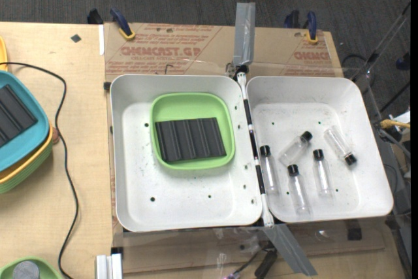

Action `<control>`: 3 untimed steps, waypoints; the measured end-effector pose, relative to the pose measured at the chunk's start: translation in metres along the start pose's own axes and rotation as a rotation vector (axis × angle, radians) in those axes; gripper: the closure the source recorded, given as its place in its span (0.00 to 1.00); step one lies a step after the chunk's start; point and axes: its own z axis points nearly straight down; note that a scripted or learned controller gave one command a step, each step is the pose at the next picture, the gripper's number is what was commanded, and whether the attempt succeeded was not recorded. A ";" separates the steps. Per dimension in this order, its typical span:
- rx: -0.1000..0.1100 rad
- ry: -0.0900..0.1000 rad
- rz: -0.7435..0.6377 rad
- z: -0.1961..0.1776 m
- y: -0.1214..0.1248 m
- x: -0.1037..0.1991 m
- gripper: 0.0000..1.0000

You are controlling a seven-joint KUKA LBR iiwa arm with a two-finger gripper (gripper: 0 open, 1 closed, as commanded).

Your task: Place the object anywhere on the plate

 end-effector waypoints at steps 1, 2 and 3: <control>-0.001 0.001 -0.006 -0.036 0.000 0.000 0.00; 0.000 0.000 0.000 -0.010 0.000 0.000 0.00; -0.002 0.001 -0.006 -0.067 0.000 0.000 0.00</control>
